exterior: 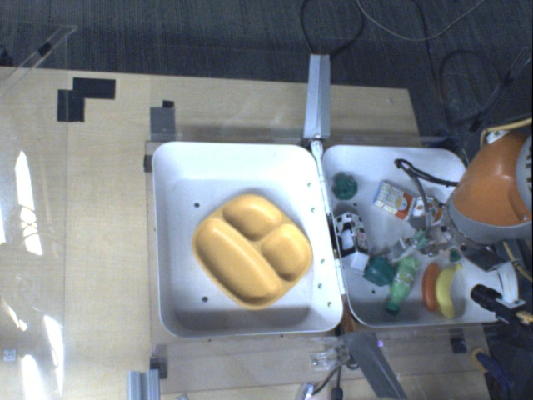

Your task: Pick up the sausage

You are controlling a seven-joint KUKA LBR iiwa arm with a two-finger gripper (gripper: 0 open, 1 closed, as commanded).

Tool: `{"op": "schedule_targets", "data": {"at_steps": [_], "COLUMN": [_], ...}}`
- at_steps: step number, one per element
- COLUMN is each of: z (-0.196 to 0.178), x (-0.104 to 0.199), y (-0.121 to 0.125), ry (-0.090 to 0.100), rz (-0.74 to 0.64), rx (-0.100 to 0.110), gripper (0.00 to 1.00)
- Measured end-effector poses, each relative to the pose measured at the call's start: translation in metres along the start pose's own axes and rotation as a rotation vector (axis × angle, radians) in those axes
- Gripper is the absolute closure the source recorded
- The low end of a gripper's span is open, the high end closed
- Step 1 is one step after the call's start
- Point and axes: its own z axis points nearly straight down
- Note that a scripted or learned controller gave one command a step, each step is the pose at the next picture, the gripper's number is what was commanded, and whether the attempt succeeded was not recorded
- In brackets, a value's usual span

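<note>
The right bin holds a small pile of toys. At its front right lies a short orange-red rounded piece that looks like the sausage, pressed against a yellow banana-like piece. My gripper hangs low over the middle of the right bin, a little behind and left of that orange-red piece, above a green bottle. The arm's orange band hides the bin's right side.
Also in the right bin are a teal ball, a small printed box, a black-and-white object and a teal cup. The left bin holds a large yellow three-lobed tray. Cables trail behind the bench.
</note>
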Motion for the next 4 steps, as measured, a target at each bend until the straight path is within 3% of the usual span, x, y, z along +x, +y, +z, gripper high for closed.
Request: {"op": "schedule_targets", "data": {"at_steps": [1,2,3,4], "z": [-0.011,-0.011,0.001,-0.011], "x": [0.001,0.001,-0.013,-0.013], "y": [0.003,0.003,-0.031,-0.028], "ry": [0.001,0.001,0.004,0.003], "rz": [-0.003,-0.003,0.188,0.185], "rx": [-0.004,-0.003,0.004,-0.003], "gripper": [1.0,0.0,0.0,1.0]}}
